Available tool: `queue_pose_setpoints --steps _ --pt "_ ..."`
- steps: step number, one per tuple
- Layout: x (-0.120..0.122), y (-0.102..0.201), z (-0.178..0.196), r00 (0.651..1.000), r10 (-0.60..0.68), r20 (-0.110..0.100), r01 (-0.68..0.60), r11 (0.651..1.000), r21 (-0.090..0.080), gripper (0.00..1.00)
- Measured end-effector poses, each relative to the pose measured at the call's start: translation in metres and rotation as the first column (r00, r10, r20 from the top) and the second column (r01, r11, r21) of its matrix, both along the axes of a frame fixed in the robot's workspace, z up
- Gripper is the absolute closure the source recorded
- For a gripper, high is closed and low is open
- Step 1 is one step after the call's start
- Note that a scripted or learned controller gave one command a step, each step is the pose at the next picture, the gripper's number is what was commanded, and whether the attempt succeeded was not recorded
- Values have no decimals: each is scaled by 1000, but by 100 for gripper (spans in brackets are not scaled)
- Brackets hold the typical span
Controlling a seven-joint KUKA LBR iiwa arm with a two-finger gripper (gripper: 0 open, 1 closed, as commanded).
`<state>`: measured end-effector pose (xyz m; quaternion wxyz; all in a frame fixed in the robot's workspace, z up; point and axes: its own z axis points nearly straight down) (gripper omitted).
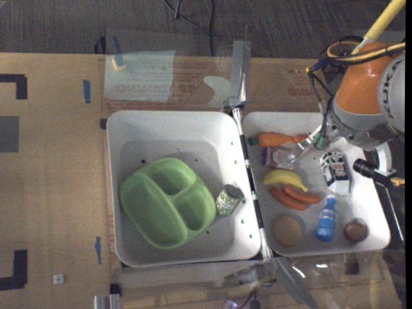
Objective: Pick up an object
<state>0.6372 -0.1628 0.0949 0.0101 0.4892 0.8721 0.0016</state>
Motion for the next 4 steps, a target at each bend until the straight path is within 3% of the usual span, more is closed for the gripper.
queue_pose_setpoints --steps 1,2,3,4 --pt "2 1 12 1000 -1 7 1 1000 3 100" --pt "-5 -14 36 998 56 -12 -56 998 4 100" --pt "-4 52 164 998 -55 -12 55 998 6 100" --pt "-48 -47 326 1000 28 -13 -28 1000 4 100"
